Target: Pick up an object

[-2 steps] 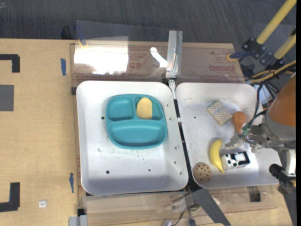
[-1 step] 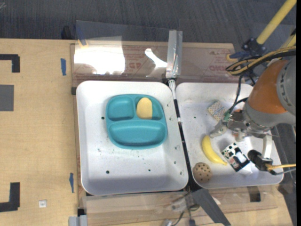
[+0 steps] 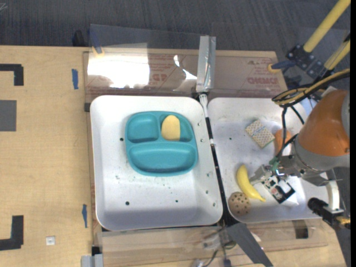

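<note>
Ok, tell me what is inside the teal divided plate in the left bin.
The teal divided plate holds one yellow lemon-shaped object in its upper right compartment. No other item shows in its compartments. Whatever lies beneath the plate is covered.

Red print runs across the cardboard sheet (image 3: 167,71) behind the bins, appearing upside down. It is too small and blurred to read.

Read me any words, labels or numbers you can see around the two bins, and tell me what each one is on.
Red print on the cardboard sheet behind the bins: there are letters, upside down and too blurred to read.
Fainter red print on the same sheet, under the clear plastic panel: washed out by glare, unreadable.
The teal tray, banana and patterned square: no text I can make out.
</note>
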Controlling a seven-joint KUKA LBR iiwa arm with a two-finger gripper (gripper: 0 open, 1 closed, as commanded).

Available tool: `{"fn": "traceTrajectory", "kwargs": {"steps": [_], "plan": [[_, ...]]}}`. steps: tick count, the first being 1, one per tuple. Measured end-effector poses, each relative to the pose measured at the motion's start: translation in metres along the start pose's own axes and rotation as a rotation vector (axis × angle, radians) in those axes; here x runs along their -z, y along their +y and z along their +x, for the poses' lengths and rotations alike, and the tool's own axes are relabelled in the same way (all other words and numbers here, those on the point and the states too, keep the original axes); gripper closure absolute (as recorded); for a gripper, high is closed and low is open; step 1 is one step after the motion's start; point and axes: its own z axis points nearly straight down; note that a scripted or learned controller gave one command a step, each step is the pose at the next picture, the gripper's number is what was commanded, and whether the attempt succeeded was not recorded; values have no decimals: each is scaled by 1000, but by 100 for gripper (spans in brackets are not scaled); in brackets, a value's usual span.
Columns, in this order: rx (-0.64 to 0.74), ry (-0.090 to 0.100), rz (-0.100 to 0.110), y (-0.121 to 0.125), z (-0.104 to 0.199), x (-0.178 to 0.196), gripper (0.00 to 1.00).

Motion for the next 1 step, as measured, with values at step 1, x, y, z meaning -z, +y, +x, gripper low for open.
{"fn": "traceTrajectory", "kwargs": {"steps": [1], "plan": [[-167, -5, -8, -15, -38, 59, 0]]}}
